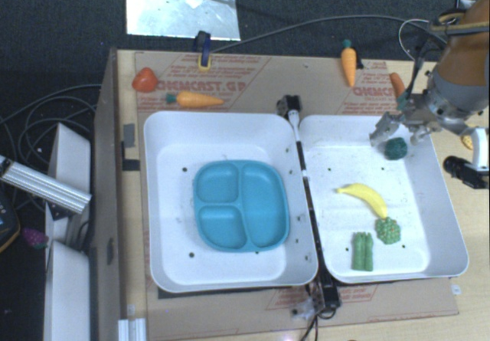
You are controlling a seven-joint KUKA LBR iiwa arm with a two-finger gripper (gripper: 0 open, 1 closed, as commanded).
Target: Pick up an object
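Camera view: fingers above dark green object.

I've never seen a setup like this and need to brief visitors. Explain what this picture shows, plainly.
This is one camera fixed above a bench, looking down at a slant. The grey robot arm with an orange band reaches in from the right; its gripper hangs over the far corner of the right shallow white bin, just above a small dark green round object. I cannot tell whether it grips it. That bin also holds a yellow toy banana, a green toy broccoli and a green toy asparagus bundle. The left white bin holds a blue divided plastic plate. Toy carrots lie on the cardboard behind.
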